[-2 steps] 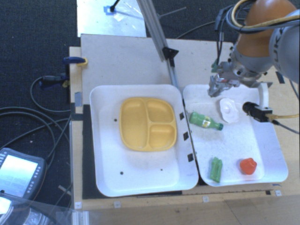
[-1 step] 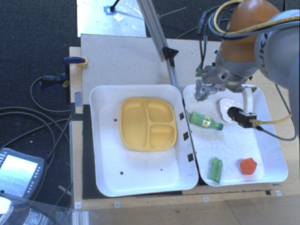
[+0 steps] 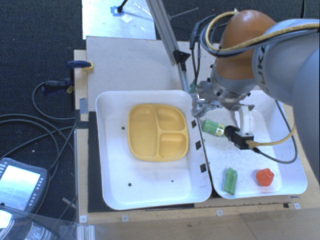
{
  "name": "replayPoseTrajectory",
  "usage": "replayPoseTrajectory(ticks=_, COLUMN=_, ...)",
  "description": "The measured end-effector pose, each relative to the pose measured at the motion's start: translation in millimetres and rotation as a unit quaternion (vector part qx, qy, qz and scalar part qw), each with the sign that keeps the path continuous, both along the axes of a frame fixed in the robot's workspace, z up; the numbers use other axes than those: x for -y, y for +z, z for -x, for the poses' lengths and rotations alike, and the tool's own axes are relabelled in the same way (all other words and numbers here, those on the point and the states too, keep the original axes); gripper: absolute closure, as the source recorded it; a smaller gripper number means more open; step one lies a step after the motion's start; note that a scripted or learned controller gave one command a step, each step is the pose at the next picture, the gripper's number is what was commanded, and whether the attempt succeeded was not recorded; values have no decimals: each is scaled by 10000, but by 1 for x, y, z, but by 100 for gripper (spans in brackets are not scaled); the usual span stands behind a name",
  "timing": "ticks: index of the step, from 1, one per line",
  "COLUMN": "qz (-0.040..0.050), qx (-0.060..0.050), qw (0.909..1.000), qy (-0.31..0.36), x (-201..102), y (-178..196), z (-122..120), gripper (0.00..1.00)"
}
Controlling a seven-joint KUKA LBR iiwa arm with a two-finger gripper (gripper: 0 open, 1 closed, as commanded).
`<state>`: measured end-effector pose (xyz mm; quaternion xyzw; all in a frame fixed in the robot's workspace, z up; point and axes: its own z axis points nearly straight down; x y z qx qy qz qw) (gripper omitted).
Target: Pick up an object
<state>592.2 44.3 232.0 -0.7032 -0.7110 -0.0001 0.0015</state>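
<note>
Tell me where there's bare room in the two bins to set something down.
Left bin: bare floor in front of the yellow tray and along its left wall. Right bin: a patch between the green block and red piece, and behind them. Crowded at the far end, where the gripper hangs by the green bottle.

I see a smooth yellow plastic divided tray (image 3: 158,132) with a soft sheen in the left white bin (image 3: 150,189), itself matt plastic. The table (image 3: 130,64) looks like pale, matt board.

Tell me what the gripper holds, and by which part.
Cannot be told: the gripper sits low over the green bottle in the right bin, with any hold hidden.
</note>
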Motion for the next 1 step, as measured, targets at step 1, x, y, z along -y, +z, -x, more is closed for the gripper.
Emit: replayPoseTrajectory(ticks=1, qz=-2, qx=6, qw=10000, qy=0, x=-40, y=5, z=22, gripper=100)
